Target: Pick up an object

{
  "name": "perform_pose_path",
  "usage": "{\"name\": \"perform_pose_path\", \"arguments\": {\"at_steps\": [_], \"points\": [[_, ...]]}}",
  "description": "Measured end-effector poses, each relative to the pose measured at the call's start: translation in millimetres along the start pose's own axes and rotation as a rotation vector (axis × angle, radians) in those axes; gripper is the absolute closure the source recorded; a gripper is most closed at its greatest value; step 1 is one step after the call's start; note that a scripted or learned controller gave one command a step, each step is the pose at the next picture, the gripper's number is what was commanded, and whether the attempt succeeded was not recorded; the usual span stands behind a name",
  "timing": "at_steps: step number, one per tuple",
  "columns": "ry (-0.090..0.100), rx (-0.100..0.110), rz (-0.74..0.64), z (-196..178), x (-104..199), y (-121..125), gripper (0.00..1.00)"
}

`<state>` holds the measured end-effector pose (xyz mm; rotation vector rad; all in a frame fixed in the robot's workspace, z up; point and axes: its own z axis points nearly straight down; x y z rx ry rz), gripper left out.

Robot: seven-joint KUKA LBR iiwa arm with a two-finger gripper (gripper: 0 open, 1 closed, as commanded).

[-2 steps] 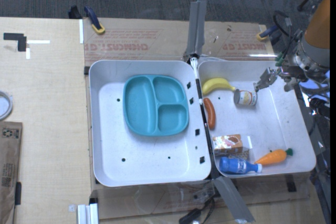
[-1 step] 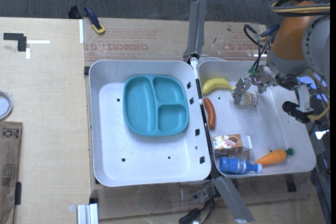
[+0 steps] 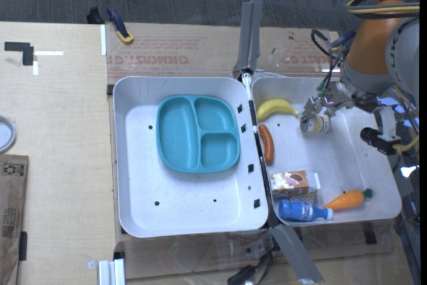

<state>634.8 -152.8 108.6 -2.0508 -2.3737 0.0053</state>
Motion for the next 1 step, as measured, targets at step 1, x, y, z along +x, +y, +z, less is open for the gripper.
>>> {"name": "perform_pose_path", "arguments": {"at_steps": [1], "points": [[-0.003, -0.003, 0.0, -152.0, 33.7, 29.5, 1.0]]}}
